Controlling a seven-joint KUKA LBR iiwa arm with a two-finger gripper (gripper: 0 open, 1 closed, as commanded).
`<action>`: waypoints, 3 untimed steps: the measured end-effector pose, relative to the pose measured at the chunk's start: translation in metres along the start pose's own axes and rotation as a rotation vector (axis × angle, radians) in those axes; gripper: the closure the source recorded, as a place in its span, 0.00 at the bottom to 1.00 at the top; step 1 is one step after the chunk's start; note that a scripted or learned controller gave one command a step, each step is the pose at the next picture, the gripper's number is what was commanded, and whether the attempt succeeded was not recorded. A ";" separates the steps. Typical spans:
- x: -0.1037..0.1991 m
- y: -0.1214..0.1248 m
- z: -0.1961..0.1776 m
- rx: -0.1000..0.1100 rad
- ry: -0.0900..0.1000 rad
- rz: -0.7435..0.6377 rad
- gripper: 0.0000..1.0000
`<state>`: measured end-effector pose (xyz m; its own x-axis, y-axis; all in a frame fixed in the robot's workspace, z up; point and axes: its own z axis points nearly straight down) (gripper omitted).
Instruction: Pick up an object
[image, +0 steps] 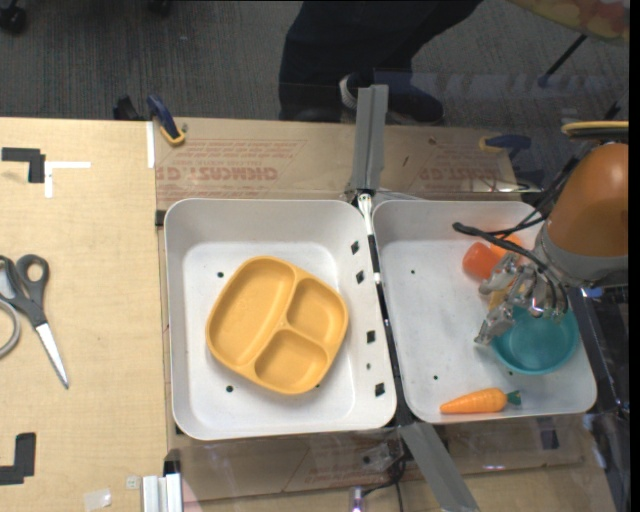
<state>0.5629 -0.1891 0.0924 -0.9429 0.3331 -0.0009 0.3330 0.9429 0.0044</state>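
Observation:
My gripper (497, 318) hangs low over the right bin (430, 330), its metal fingers at the left rim of a teal bowl (540, 345). Just behind the gripper lies an orange cup-like object (483, 260), partly hidden by the wrist. A toy carrot (478, 402) with a green tip rests near the right bin's front edge. I cannot make out what, if anything, sits between the fingers.
The left bin (190, 330) holds a yellow divided plate (277, 324). Scissors (38, 312) lie on the wooden bench at far left. A grey divider post (368, 140) rises between the bins at the back. The right bin's left half is bare white floor.

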 end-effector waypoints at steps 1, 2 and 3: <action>0.059 0.008 0.001 0.003 0.002 0.069 0.00; 0.073 -0.007 -0.006 -0.019 -0.023 0.048 0.00; 0.073 -0.002 -0.014 -0.023 -0.021 0.040 1.00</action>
<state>0.4935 -0.1667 0.1067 -0.9286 0.3704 -0.0214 0.3698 0.9287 0.0280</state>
